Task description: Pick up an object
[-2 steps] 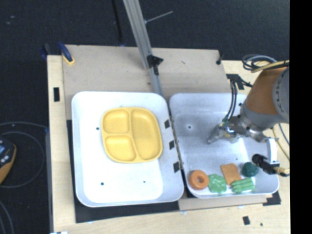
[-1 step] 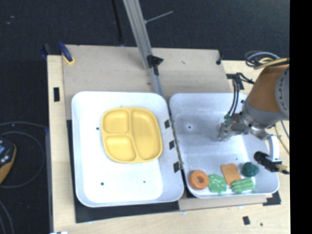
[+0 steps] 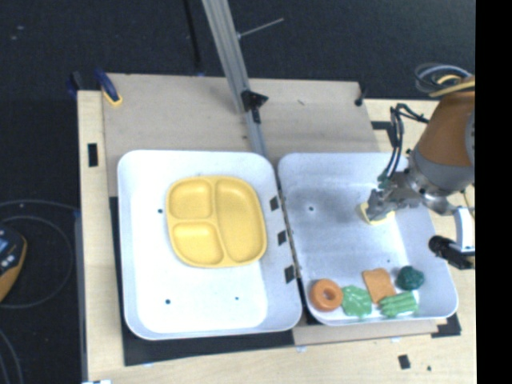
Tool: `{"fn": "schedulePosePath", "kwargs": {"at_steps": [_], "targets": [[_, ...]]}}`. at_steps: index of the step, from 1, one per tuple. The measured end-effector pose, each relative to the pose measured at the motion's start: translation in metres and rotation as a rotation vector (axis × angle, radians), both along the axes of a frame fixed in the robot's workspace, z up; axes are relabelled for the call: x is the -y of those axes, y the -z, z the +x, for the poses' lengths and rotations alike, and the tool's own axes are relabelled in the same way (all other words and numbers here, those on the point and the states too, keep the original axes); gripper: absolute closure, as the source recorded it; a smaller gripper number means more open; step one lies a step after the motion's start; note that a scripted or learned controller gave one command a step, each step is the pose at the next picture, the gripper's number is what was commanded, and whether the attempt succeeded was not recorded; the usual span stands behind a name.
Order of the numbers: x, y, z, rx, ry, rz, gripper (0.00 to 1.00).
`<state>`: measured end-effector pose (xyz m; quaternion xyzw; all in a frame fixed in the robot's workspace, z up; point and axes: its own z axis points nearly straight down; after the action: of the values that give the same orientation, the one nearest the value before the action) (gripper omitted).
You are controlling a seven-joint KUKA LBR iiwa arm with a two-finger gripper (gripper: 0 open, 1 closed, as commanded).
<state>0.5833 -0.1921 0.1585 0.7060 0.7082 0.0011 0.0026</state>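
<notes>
Pale yellow object [image 3: 374, 212] lies in the right bin [image 3: 336, 190], toward its right wall, directly under the pincer [image 3: 382, 205], whose tips sit at or on it. Whether the pincer is apart or clamped cannot be determined. The object's long axis is too obscured to judge. Other toys cluster well apart along the bin's near edge.

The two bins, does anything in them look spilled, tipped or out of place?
Nothing stands out. The yellow divided plate lies flat in the left bin; the toy foods cluster along the right bin's near edge.
</notes>
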Motion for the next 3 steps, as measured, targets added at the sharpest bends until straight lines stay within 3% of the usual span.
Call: {"fn": "schedulePosePath", "kwargs": {"at_steps": [1,2,3], "targets": [[0.006,-0.064,0.001,0.002,0.000,-0.001,1.00],[0.006,-0.068,0.002,-0.002,-0.003,0.001,1.00],[-0.051,-0.078,0.002,-0.004,-0.004,0.003,1.00]]}}
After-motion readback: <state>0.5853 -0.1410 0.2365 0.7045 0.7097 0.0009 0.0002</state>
